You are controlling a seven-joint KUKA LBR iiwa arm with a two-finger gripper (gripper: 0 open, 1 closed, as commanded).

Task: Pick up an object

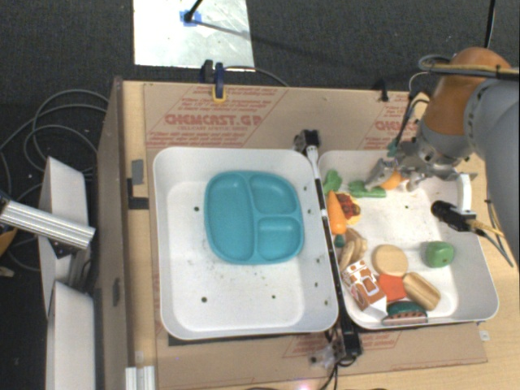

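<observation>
White plastic bins sit side by side on a cardboard-lined bench [244, 112]. At left centre of the frame, the left bin [183, 299] holds a teal divided plate [253, 216], lying flat with three compartments, nothing on it.

Right of centre, the right bin [475, 291] is crowded along its left and lower sides. Near its left wall are a green leafy toy [331, 180], an orange carrot [335, 212] and a small red-and-yellow toy [349, 205] just beside it. Lower down lie tan pieces [353, 249], a red-and-white carton [362, 283], a round tan cookie [390, 260] touching a red block [392, 287], a bread roll [422, 291] and a dark teal item [405, 309] at the bottom edge. A green ball-like toy [439, 253] sits apart toward the right.

At the upper part of this bin, a flat green piece [367, 190] lies next to a small orange object [392, 181] (its shape is unclear). The gripper [398, 173] is low over that spot, from the upper right of the frame; how far its fingers are spread I cannot tell.
</observation>
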